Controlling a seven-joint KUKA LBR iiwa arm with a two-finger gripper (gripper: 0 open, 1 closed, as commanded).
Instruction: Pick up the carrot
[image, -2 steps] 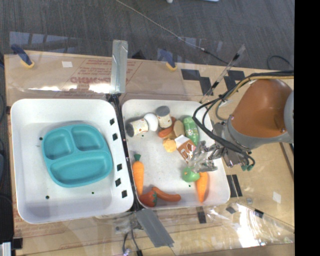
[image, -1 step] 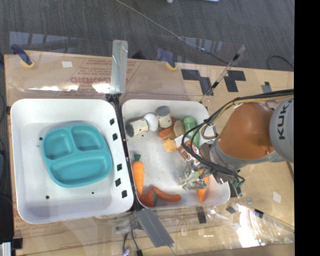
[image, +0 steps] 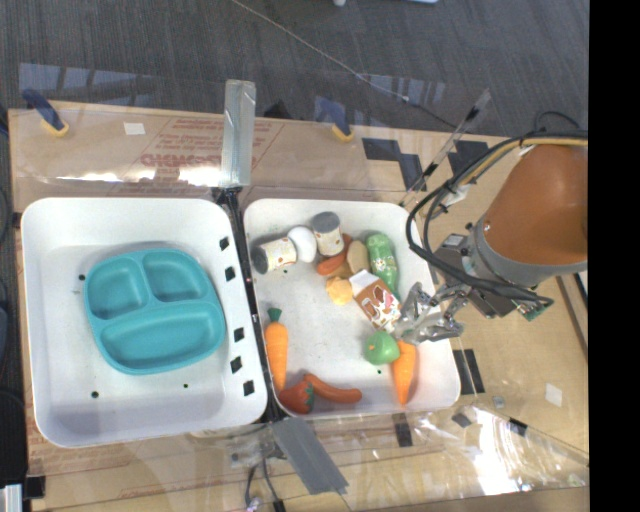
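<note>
Two carrots lie in the right bin (image: 300, 310). One carrot (image: 276, 346) rests along the bin's left wall, leafy end up. The other carrot (image: 403, 371) lies near the front right corner, beside a small round green fruit (image: 380, 348). My gripper (image: 428, 316) hangs over the bin's right edge, just above and slightly right of that second carrot. Nothing shows held in it. The grey arm with its orange band (image: 545, 205) reaches in from the right.
The right bin also holds a printed carton (image: 375, 300), a green vegetable (image: 382, 258), a yellow fruit (image: 341, 291), a can (image: 327, 232), a white ball (image: 300, 243) and a red sausage-like toy (image: 325, 390). A teal divided plate (image: 152, 308) sits in the left bin.
</note>
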